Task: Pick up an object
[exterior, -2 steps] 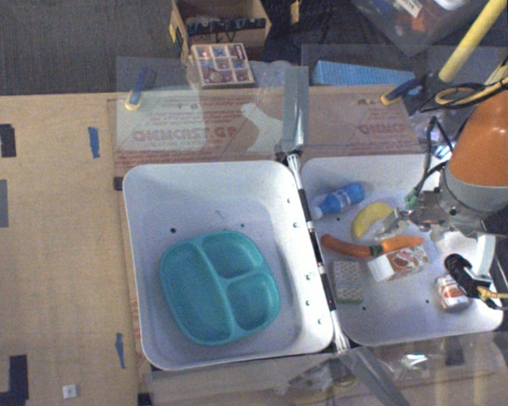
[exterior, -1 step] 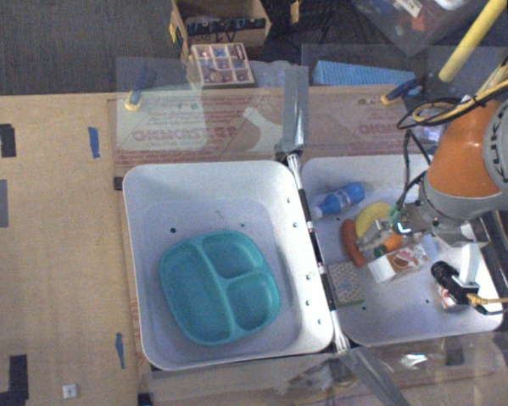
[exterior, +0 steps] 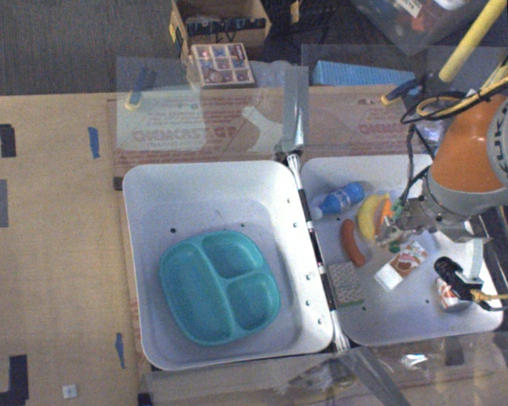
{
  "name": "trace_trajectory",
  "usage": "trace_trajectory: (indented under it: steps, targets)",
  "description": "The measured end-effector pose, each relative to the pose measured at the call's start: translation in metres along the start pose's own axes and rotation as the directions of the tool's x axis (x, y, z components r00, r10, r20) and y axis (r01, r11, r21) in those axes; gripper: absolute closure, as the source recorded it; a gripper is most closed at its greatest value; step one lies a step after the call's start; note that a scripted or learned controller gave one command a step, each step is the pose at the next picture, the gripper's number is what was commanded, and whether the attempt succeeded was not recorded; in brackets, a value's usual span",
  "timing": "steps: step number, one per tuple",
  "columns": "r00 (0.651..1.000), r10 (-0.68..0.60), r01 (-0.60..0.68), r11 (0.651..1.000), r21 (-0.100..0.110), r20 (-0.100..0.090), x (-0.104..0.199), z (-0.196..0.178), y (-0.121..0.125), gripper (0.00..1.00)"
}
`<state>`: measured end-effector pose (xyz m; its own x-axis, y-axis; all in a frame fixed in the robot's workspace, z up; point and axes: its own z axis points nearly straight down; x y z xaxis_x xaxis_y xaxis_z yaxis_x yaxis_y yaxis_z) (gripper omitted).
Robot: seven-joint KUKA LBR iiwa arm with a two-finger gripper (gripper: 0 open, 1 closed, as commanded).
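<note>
Arm: we see it reach in from the right, its orange band above the right bin.
Pincer: it hangs low over the right bin, just to the right of the banana; we cannot tell whether it is apart or together.
Pickable things: all lie in the right bin.
Banana: yellow, near the bin's middle, beside the pincer.
Blue bottle: on its side toward the far left corner, just left of the banana.
Red sausage: near the banana, on the camera's side of it.
Patterned square: flat by the bin's left wall.
White and red packet: close to the pincer, on its near side.
Left bin: it holds a teal divided plate, lying flat.
Bench: tan, carrying both bins side by side.
</note>
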<state>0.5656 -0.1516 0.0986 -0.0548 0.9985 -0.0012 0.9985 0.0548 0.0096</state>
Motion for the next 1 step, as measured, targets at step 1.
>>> trace_trajectory:
  steps: [1]
  targets:
    - [1.0,-0.009,0.009,1.0,0.008,0.0,0.0491,-0.1693,0.0306,1.0]
